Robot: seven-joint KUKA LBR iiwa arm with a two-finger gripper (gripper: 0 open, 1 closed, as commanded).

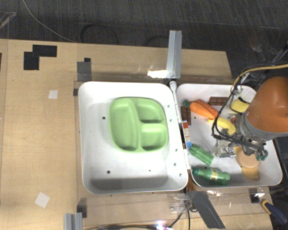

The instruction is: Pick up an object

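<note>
Nearest the camera, along the right bin's [277,176] front wall, lies a green bottle [211,175], hard by the rim, with a tan cup [249,168] just beside the right corner. Up a little, a second green bottle [200,154] tilts by the divider. The gripper [228,148] hangs low among them, under the orange-banded arm [273,107]; how wide it is, I cannot tell. Little free floor here. Beyond sit a yellow piece [222,124] and an orange carrot [203,109] near the back wall. The left bin [93,143] carries a green divided tray [137,123], open white floor all around. Pale wooden counter [33,143] spreads left, dark carpet [110,8] farthest back.
</note>
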